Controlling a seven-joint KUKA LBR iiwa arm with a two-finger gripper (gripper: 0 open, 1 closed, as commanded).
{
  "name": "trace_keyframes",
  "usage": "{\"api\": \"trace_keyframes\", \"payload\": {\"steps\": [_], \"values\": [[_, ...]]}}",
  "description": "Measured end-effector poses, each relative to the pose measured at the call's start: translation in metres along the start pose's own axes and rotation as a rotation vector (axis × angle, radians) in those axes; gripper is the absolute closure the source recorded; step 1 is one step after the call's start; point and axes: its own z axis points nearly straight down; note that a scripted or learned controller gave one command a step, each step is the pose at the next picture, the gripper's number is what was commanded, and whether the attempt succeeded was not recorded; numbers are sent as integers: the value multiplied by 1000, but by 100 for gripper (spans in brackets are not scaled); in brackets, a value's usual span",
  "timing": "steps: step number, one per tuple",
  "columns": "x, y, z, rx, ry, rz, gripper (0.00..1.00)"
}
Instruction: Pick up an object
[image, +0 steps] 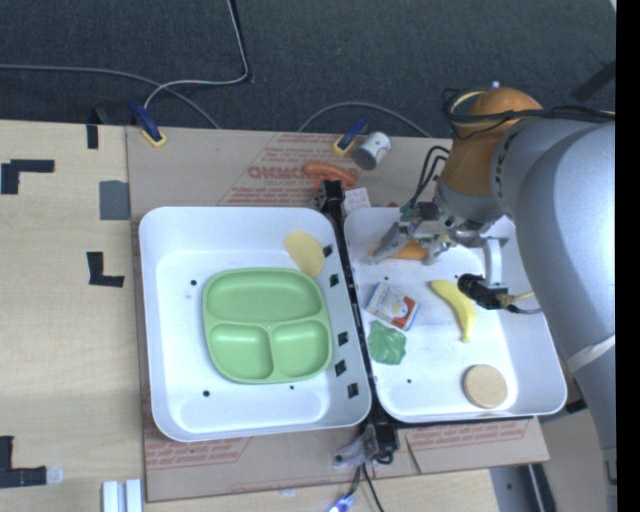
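One grey arm (570, 230) fills the bench's right side, reaching in from the right edge. Its orange band (490, 130) sits above the wrist, which bends down over the far left part of the right bin. The gripper (405, 240) hangs low there, close to an orange item (412, 252) by the bin's far edge; how far it is open cannot be told, and nothing can be seen held in it.

Two white bins sit side by side on a cardboard sheet (250, 170). The left bin (165, 330) holds two things: one green plate (268, 325) with three compartments, lying flat in the middle, and one pale yellow lump (305, 252) just beyond the plate, near the far right corner.

The right bin (530, 370) holds five loose things. One banana (457, 306) lies in the middle towards the right edge. One tan disc (485, 385) lies near the near right corner. One small packet (391, 305) lies near the left edge, with one green lump (387, 344) just nearer than it. The orange item lies under the gripper.

One orange-red object (330, 171) lies on the cardboard beyond the bins.
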Motion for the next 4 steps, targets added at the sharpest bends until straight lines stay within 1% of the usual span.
{"api": "trace_keyframes", "payload": {"steps": [1, 2, 3, 4], "values": [[-33, -68, -1, -4, -1, 1, 0], [-18, -11, -1, -5, 0, -1, 0], [-59, -60, -1, -4, -2, 1, 0], [-37, -83, -1, -6, -2, 1, 0]]}}
